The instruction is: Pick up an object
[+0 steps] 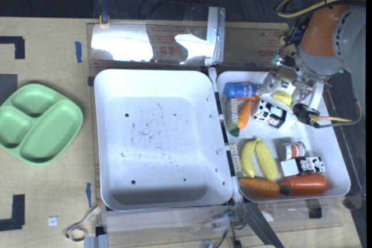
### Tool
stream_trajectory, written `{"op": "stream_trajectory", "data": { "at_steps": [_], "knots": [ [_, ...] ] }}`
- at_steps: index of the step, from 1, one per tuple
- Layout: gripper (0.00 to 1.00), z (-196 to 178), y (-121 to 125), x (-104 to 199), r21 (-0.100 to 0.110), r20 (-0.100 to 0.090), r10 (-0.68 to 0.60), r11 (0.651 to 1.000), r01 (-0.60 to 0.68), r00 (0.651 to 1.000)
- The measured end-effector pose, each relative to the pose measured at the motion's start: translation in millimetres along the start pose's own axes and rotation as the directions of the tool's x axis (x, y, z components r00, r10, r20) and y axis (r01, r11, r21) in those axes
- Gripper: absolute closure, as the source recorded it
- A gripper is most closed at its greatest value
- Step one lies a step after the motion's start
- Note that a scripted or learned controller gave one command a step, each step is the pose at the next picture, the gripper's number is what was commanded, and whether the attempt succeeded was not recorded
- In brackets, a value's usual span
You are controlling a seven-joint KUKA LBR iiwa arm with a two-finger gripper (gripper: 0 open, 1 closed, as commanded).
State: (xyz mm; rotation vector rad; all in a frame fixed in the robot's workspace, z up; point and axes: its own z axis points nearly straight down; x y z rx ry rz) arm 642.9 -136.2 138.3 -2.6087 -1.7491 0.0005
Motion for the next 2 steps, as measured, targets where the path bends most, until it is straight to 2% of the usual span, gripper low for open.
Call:
{"op": "stream_trajectory", "data": {
  "at_steps": [1, 2],
  "knots": [
    [0.00, 43.7, 29.7, -43.4, 0.023, -0.009, -0.132, 0.991, 0.133, 0.991],
    [1.00, 30.9, 32.5, -45.3, 0.013, -0.003, -0.129, 0.992, 0.129, 0.992]
  ]
}}
